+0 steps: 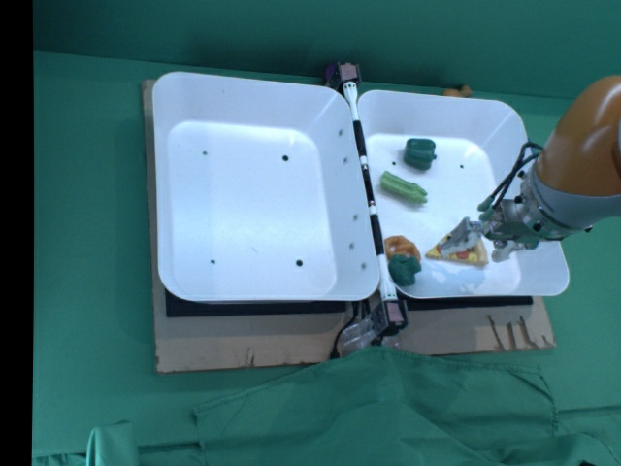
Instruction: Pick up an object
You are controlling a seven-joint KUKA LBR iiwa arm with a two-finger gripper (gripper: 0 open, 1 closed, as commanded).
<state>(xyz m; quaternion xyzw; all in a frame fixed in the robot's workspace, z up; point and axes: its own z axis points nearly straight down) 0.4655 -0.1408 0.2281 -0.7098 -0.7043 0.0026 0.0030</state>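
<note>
Two bins (165, 163); four toys, pizza slice (460, 252) at pincer (475, 229).

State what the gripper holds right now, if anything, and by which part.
It cannot be told. The gripper sits low in the right bin, at the pizza slice, but the view does not show the slice between its fingers.

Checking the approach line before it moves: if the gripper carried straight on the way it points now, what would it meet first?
Most likely the pizza slice. The gripper points toward the view's left, its tip right at the slice's upper corner in the right bin. Whether it already touches is unclear from this slanted view.
</note>
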